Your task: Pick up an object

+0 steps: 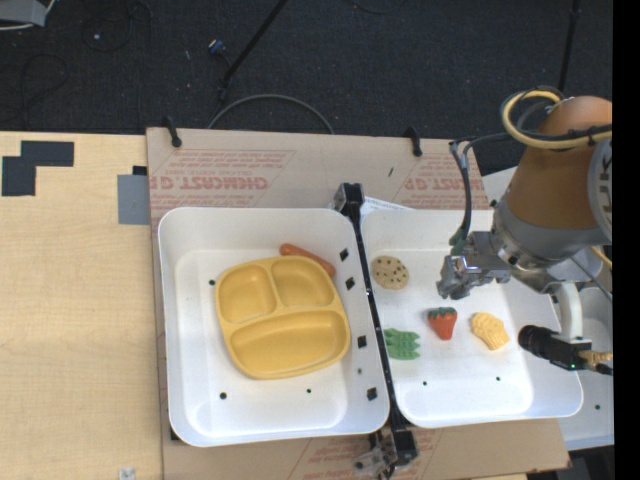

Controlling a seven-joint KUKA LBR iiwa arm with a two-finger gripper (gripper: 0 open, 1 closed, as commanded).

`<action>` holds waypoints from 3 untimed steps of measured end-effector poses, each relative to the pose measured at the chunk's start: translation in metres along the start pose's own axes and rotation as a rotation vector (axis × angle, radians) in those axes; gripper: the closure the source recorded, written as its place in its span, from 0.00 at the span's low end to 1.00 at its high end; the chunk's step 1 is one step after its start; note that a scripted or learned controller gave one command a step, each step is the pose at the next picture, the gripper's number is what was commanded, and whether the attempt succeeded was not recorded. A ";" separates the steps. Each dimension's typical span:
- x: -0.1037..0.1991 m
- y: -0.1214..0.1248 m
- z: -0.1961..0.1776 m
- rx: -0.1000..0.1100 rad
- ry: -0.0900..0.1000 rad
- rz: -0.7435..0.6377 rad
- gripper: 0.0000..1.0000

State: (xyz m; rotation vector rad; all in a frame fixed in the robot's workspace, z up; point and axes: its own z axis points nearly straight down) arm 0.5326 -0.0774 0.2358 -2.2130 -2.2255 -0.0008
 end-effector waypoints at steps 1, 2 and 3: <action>0.049 0.003 0.000 0.002 0.000 0.001 1.00; 0.108 0.009 0.002 0.001 0.000 0.000 1.00; 0.158 0.023 -0.005 0.001 -0.001 0.001 1.00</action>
